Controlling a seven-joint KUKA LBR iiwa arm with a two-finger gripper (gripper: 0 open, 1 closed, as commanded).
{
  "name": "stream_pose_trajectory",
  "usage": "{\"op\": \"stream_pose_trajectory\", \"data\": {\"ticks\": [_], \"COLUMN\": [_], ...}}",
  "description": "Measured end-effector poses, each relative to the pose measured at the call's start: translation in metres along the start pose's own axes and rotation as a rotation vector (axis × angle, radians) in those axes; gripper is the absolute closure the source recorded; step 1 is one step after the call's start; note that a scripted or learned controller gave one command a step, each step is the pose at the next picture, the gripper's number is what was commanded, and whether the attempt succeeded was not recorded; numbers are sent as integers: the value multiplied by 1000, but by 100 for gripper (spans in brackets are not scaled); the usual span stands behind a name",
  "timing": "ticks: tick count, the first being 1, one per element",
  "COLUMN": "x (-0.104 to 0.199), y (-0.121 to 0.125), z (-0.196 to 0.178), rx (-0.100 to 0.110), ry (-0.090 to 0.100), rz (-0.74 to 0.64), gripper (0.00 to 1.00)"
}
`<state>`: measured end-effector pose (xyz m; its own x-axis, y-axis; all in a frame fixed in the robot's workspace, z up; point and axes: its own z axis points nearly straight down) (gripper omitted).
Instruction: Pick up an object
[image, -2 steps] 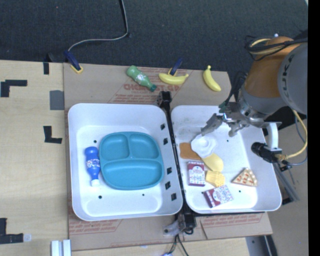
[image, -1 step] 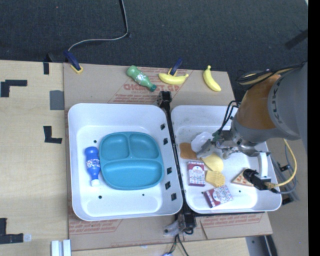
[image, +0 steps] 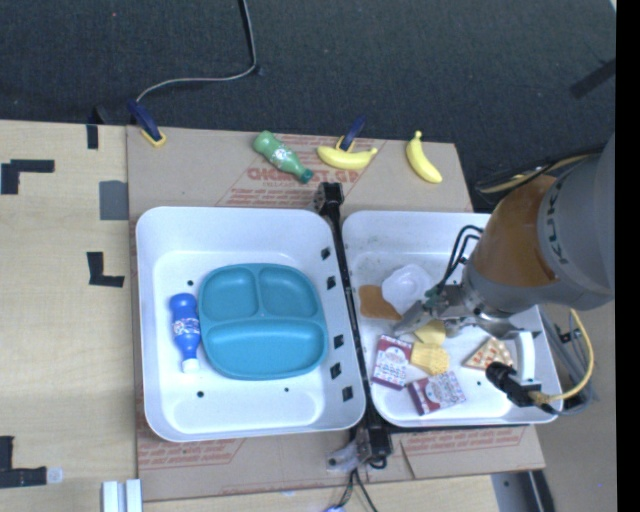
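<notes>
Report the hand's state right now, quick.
Hand: low in the right white bin, over the pale yellow block beside the clear plastic cup; open or shut cannot be told.

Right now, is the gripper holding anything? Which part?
Cannot tell. The gripper is low in the right bin over the yellow piece, its fingertips too blurred to judge.
</notes>
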<state>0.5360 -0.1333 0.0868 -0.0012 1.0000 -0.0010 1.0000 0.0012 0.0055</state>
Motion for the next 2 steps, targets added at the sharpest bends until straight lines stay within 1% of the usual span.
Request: {"op": "stream_pose_trajectory", "data": {"ticks": [1,2], "x": [-57,-13], "y": [70,20], "z": [0,0], "rx": [-3,1], "ry": [-3,-1], "rz": [0,0], "gripper": [0,0]}}
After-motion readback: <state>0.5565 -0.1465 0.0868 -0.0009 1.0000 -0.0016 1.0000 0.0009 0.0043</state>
